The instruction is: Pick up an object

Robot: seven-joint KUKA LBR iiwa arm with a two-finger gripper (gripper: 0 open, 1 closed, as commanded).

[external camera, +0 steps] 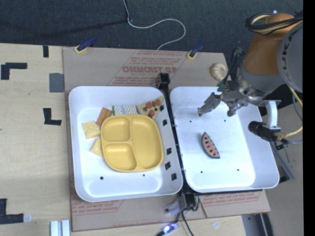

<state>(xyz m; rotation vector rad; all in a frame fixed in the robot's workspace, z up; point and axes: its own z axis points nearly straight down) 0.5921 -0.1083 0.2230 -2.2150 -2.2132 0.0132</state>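
Hovering over the far part of the right bin (256, 176), the hand (217, 108) is hanging with its two fingers spread wide apart and gripping nothing. One fingertip is pointing down toward the left and the other sits nearer the arm, with bare white floor showing between them. That open spread is probably there so the fingers can drop on either side of something small, and the arm (268, 58) is leaning in from the right so the wrist sits above the bin rather than beside it.

Lying flat on the floor of the right bin, nearer than the hand and apart from it, the watermelon slice (209, 145) is the only loose piece in that bin. It is resting clear of the walls, which likely leaves room for fingers on both sides. It is a small toy wedge, reddish with dark seed spots and what looks like a darker rind along one curved edge, though the view is too coarse to be sure of that edge.

In the left bin (78, 132), a yellow divided plate (132, 142) is sitting over several small toy food pieces (91, 129), partly covering them.
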